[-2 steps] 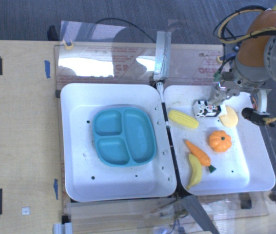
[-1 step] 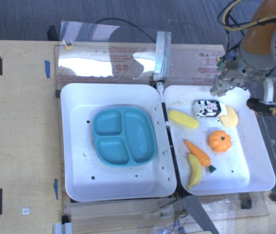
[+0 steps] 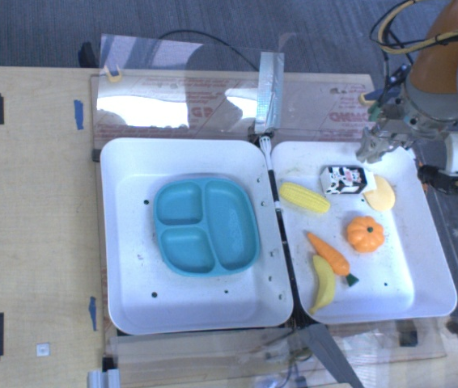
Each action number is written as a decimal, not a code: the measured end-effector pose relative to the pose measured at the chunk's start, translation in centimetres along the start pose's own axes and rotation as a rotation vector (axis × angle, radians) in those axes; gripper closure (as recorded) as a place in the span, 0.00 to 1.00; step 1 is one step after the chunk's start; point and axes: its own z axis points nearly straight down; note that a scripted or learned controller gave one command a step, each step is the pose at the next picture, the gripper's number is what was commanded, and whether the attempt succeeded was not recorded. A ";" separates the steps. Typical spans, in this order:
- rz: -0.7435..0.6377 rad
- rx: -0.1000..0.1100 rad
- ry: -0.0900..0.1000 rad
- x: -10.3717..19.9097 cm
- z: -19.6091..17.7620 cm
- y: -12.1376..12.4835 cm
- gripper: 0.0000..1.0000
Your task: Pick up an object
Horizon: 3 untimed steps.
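Bench (image 3: pixel 27 217) is biggest, two white bins side by side on it. Left bin (image 3: pixel 124 297) holds a teal divided plate (image 3: pixel 206 225), nothing on the plate. Right bin (image 3: pixel 431 289) has all the pickable stuff, so that's where I need to work.

My arm (image 3: pixel 447 63) reaches in from the right, orange band up top, cables looped above. My pincer (image 3: pixel 372 150) hangs over the right bin's back rim, near the far corner. Can't tell if it's spread or pressed together, too small and blurry at this res. Nothing visibly in it, so nothing picked yet imo.

Objs in right bin, big to small approx: banana (image 3: pixel 324 281) at front, touching the carrot (image 3: pixel 328 253) lying slanted above it; corn cob (image 3: pixel 304 198) near the divider; small pumpkin (image 3: pixel 365 234) mid-bin; black/white cow-print block (image 3: pixel 343 179) at the back, w/ a pale yellow piece (image 3: pixel 380 193) just beside it, can't ID that one.

Cow block is nearest my pincer, just below-left of it, so prob the likeliest target: short drop, little travel. Risk: pale piece sits close, could get nudged or caught on the close.
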 end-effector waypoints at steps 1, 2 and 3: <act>-0.059 -0.001 0.000 -0.9 0.1 0.1 1.00; -0.088 -0.001 -0.001 -0.9 0.0 0.1 1.00; -0.087 -0.002 -0.001 -1.6 0.1 0.1 1.00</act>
